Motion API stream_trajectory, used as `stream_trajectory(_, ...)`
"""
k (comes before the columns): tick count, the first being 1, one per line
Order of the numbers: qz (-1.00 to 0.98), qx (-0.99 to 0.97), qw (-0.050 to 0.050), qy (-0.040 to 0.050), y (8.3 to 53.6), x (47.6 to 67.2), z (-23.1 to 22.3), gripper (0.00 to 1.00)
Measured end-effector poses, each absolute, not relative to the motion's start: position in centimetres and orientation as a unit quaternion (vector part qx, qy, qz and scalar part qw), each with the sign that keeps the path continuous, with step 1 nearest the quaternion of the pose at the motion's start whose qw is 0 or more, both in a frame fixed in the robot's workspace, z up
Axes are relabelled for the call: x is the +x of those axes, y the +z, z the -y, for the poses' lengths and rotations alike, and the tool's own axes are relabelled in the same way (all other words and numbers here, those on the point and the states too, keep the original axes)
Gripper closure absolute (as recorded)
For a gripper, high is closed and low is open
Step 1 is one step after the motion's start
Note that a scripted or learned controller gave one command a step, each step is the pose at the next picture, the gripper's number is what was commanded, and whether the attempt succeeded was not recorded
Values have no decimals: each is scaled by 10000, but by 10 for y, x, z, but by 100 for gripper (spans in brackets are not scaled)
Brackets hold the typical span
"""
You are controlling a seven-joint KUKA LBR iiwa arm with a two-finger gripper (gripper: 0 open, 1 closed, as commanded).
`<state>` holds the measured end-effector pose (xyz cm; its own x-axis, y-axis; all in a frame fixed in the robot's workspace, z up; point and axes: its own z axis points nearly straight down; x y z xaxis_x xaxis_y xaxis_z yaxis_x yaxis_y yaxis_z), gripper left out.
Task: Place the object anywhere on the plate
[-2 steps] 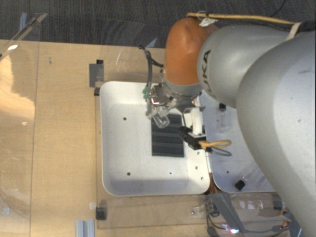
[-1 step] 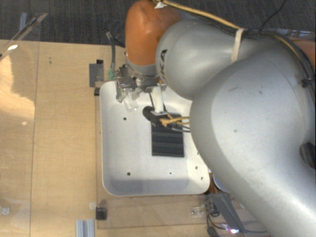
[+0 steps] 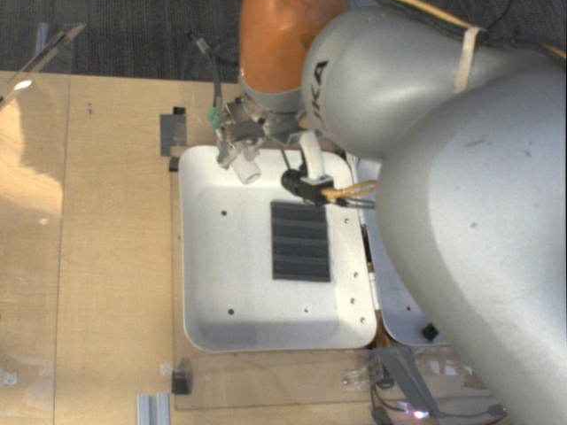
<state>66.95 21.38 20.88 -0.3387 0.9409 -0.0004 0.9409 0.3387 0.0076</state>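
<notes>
Object (image 3: pixel 300 240), we saw, was a dark ribbed rectangle lying flat; at its eleven o'clock the gripper (image 3: pixel 237 159) hovered, its opening unreadable.

A dark grey ribbed slab (image 3: pixel 300 240) (striped crosswise) lies in the white bin (image 3: pixel 213 273).

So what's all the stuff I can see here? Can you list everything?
Bin: one in full view, white, middle of the bench.
Second bin: one, white, to the right, mostly hidden by the arm.
Ridged pad: one, dark grey, lying flat in the middle bin.
Black piece: one, small, in the second bin; too small to identify.
Bench: one, light wood, under both bins.
Brackets: a few, dark or grey, around the bin's corners.
Arm: one, grey with an orange band.
Gripper: one, at the bin's top-left corner.
</notes>
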Motion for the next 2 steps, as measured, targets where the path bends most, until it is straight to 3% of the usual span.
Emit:
stream_trajectory(1,-8877,4604,-15,15,97,668,-194,100)
stream_trajectory(2,-9431,3325,56,46,91,614,-194,100)
